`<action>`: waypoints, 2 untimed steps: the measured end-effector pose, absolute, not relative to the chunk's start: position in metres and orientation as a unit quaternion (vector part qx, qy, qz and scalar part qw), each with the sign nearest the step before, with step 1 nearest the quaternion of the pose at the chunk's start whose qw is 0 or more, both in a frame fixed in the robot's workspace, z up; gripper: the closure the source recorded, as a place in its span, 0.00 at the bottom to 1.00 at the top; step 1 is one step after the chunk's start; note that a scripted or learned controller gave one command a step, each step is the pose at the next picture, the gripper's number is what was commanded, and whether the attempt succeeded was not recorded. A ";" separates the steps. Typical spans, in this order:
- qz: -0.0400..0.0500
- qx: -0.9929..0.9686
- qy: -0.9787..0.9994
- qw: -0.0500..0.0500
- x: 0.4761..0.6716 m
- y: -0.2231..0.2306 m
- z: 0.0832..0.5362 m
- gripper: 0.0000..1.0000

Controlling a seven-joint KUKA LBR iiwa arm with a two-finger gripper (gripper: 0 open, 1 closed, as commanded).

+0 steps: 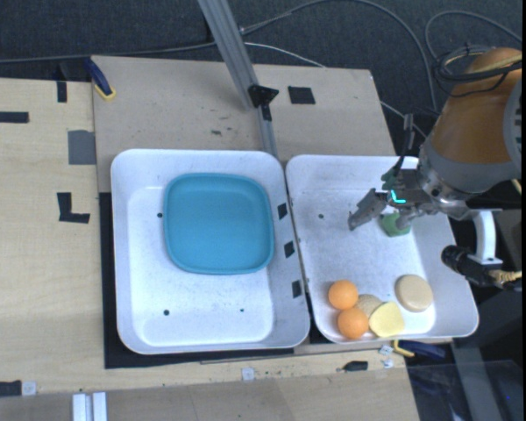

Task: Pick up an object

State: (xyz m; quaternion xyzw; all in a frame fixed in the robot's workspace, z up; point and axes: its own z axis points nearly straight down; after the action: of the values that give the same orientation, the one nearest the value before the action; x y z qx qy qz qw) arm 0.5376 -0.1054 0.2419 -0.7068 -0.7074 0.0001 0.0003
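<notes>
The grey arm with its orange band reaches in from the right edge of the frame and ends over the upper part of the right-hand shallow white bin point(438, 323), where the pincer point(387, 213) hangs with its two dark fingers spread apart — one slanting down-left toward the bin floor, the other close to a small green rounded object point(393, 224) that sits just below and right of the fingertips, near the bin's right wall. Nothing lies between the fingers, so the pincer carries nothing. The green thing looks like the nearest candidate for the pick: it lies just beside the pincer, a touch to the lower right in the picture, and partly hidden under the wrist (its shape and long axis cannot be made out). The other candidates cluster well apart, in the lower right corner of the same bin — two orange balls point(343, 295), a pale yellow disc point(387, 320) and a beige oval piece point(414, 292), touching or nearly touching one another. The left-hand white bin point(131, 261), in the middle of the frame, holds a square turquoise plastic plate point(217, 222). Both bins rest on the pale wooden desk point(35, 235). Judging from this, the coming move turns on shifting the open fingers slightly rightward and down so that they straddle the green object before closing.
</notes>
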 end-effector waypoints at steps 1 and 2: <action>0.000 -0.707 -0.707 0.000 0.538 -0.105 0.242 0.00; 0.002 -0.707 -0.707 0.002 0.543 -0.107 0.181 0.00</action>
State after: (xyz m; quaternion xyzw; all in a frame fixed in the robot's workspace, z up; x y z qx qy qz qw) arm 0.5429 -0.1068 0.1812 -0.7070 -0.7072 0.0020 0.0024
